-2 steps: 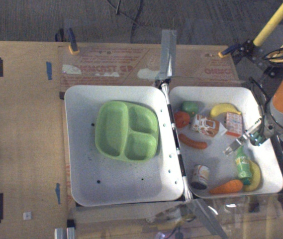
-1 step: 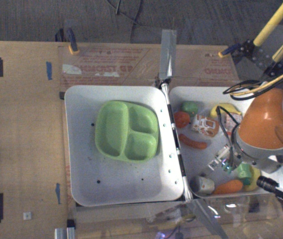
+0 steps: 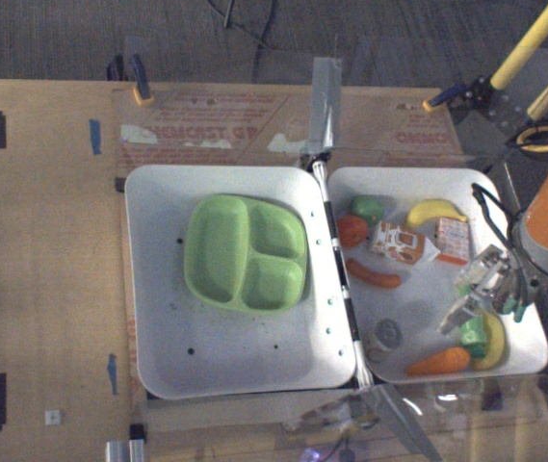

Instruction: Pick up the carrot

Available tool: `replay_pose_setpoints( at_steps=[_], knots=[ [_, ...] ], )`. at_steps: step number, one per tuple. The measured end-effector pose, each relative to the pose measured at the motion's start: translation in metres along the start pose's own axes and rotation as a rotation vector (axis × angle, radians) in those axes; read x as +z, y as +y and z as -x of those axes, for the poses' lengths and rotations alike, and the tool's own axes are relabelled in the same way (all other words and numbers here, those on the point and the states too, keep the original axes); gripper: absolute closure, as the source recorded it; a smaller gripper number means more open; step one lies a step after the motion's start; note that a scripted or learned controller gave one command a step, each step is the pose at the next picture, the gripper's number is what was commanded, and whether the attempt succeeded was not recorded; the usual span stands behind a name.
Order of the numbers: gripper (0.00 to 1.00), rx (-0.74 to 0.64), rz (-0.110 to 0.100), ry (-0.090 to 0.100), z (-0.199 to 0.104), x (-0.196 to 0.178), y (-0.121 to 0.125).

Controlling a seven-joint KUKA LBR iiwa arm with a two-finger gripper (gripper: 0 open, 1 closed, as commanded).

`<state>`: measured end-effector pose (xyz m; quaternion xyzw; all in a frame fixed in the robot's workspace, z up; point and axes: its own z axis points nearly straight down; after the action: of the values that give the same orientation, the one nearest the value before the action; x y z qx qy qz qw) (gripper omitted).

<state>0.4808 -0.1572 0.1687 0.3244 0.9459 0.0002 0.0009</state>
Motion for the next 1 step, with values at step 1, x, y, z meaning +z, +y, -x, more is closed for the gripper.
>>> replay_pose_setpoints(
  at_steps=[1],
  knots=[
    [0.0,0.108,0.003,-0.002,0.0068,0.0788,-0.007]
  ],
)
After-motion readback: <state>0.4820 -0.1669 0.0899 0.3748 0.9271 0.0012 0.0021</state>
